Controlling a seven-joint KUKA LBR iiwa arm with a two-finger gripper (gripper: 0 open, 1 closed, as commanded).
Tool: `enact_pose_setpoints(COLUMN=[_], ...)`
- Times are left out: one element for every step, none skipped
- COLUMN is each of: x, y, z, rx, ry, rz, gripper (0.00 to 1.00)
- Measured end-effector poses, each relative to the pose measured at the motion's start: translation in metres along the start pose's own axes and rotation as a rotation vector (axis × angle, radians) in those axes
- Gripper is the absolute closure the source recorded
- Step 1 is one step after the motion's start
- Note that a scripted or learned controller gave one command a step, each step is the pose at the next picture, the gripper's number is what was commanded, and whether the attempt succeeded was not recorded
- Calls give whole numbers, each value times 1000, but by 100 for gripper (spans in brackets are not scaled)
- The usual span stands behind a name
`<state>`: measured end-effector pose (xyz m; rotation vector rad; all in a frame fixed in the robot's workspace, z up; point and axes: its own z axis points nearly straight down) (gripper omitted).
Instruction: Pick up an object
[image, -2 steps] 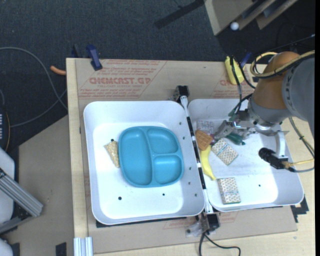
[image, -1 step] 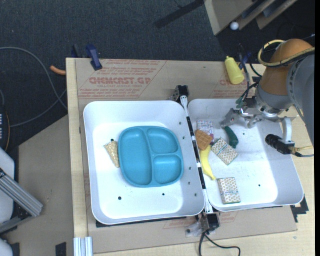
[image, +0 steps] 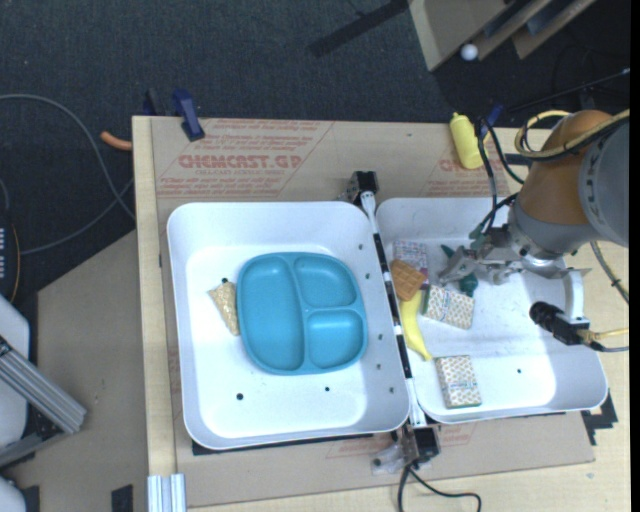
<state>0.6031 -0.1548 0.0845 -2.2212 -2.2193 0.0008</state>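
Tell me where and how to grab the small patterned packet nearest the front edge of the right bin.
Take the patterned packet across its two long edges, coming straight down from above. It appears to lie flat and apart from the banana and the other packet, so the pincer likely has room on both sides.

Dark blue-grey carpet floor (image: 230, 60) around my bench. Benchtop (image: 290, 150) pale brown board, red lettering printed across far side. Black cable (image: 75, 150) loops over carpet at left. Aluminium extrusion (image: 40, 390) slants in at lower left. Beige furniture piece (image: 490, 30) at top right, over carpet. Light even, soft shadows.
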Motion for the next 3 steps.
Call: enact_pose_setpoints(x=[0,39,119], y=[1,22,-19], z=[-10,0,-101], rx=[-2,-1,-3], ry=[0,0,0], rz=[0,-2,-2], gripper=[100,100,100])
